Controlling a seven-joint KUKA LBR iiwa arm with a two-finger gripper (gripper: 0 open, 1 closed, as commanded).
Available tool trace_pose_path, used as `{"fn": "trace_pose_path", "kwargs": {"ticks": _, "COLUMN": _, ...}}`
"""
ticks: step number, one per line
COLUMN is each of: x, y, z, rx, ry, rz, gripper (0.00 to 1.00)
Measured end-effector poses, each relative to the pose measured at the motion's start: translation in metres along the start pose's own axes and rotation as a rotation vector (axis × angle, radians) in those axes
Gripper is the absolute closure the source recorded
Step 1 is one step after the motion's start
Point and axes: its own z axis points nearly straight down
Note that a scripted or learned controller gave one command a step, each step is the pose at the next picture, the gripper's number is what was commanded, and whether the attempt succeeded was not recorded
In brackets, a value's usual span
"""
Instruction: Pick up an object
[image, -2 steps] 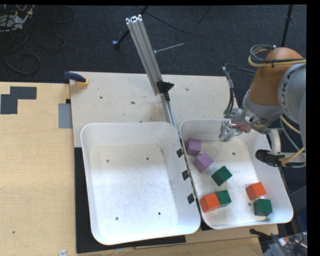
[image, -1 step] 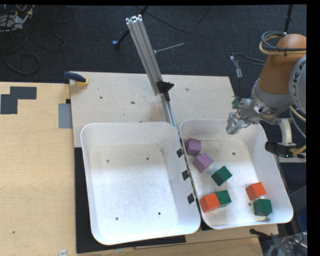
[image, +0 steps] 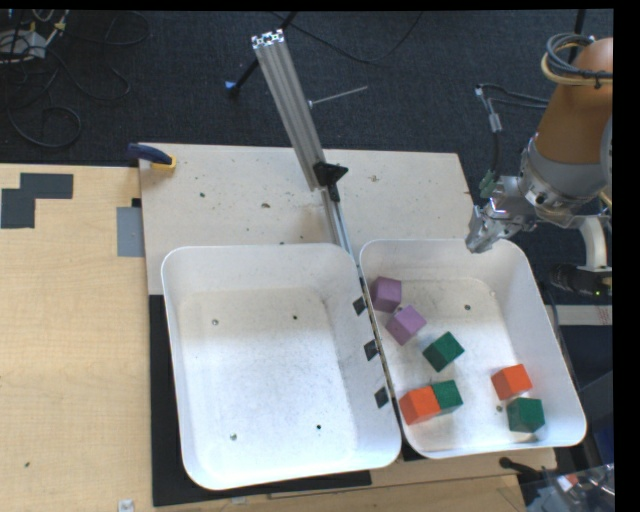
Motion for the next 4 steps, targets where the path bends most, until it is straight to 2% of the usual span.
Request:
{"fn": "trace_pose_path", "kwargs": {"ticks": 1, "x": 0.052, "y": -0.015, "z": -0.007, "rx": 0.006, "ry": 0.003, "rz": -0.003, "gripper": 1.00}}
{"fn": "trace_pose_path", "kwargs": {"ticks": 3, "x": 0.157, "y": -0.060, "z": 0.015, "rx": 0.010, "ry": 0.003, "rz": -0.003, "gripper": 1.00}}
{"fn": "trace_pose_path", "kwargs": {"ticks": 4, "x": 0.205, "y": -0.075, "z": 0.008, "rx": 0.009, "ry": 0.003, "rz": -0.004, "gripper": 1.00}}
